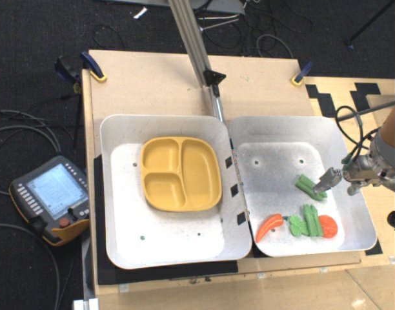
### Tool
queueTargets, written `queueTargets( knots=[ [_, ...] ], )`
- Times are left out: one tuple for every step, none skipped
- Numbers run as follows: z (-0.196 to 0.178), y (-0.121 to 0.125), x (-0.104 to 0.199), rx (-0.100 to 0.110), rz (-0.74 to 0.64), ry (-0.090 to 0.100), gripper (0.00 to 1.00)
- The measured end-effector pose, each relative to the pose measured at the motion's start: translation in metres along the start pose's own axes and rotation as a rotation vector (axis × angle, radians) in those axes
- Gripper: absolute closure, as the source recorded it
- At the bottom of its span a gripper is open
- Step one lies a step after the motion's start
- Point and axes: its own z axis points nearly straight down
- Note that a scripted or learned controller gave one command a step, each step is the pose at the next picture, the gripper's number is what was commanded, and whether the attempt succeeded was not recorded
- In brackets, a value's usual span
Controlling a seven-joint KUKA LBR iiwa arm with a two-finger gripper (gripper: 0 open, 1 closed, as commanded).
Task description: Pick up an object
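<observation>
Landmark: I see one yellow three-compartment plastic plate (182, 174) in the left bin (120, 173).
Right of plate: three green toy vegetables (310, 187), one orange pepper (270, 225), one red tomato (328, 226).
Gripper (326, 181): touching one green piece; grip state I cannot tell.

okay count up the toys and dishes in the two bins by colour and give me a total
Yellow: 1, the divided plate in the left bin.
Green: 3, one piece by the gripper at, two near the front of the right bin at and.
Orange-red: 2, the carrot-like piece and the round piece.
Total: 6
</observation>
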Motion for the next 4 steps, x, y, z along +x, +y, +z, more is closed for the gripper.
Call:
queueTargets(
  knots=[
    [0.0, 0.0, 0.0, -0.001, 0.001, 0.0, 0.0],
    [0.064, -0.002, 0.003, 0.006, 0.002, 0.002, 0.0],
    [0.117, -0.002, 0.004, 0.004, 0.002, 0.001, 0.0],
    [0.104, -0.001, 0.004, -0.002, 0.002, -0.001, 1.0]
  ],
)
